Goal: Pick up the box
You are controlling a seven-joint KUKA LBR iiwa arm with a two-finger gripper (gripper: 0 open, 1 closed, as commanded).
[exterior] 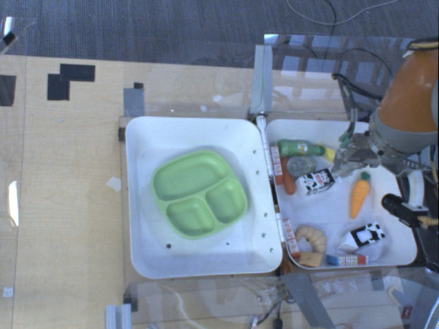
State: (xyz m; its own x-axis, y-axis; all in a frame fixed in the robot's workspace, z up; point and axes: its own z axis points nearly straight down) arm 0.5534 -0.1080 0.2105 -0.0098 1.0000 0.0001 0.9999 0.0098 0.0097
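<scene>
Two white bins sit side by side on the bench: the left bin [137, 252] carries only a green divided plate [199, 194], most likely the place where picked items are meant to land, while the right bin [409, 256] keeps the clutter to be sorted. The likeliest target, a small box with a black-and-white cow pattern [317, 181], lies tilted near the middle of the right bin, just beside a green bottle [300, 148] and a clear round jar [300, 165]. A second cow-patterned box [365, 236] rests near the lower right corner, so which box is meant is a judgement. An orange toy carrot [359, 196] lies between the two boxes, and a croissant-like pastry [311, 238] sits at the lower left. The arm [411, 105] leans in from the right, and its gripper [351, 157] hangs low just beside the upper box, apparently lined up for a grasp. Whether its jaws are apart or together cannot be told from this angle, and nothing is visibly held. The crowding neighbours could foul the closing.
</scene>
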